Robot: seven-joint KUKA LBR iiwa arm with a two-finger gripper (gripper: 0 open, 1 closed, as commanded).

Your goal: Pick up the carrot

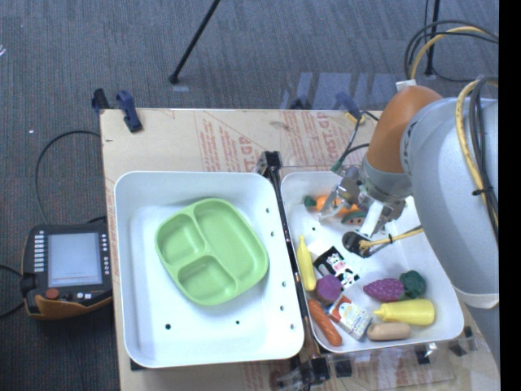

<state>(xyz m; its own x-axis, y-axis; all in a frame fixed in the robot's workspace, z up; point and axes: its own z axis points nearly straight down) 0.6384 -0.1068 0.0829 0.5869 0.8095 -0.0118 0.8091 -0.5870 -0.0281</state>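
My jaws (352,204) hang at the upper part of the right bin (453,300); I cannot tell how they stand. The carrot (325,322) lies at its lower left edge, beside a small carton (352,317). I should approach along its length.

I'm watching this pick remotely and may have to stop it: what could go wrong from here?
1. The gripper sits at the right bin's far end among small orange pieces, while the long orange carrot lies at the near edge; it may grab the wrong item.
2. The carrot is crowded by a small printed carton and purple round toy, so fingers could snag them.
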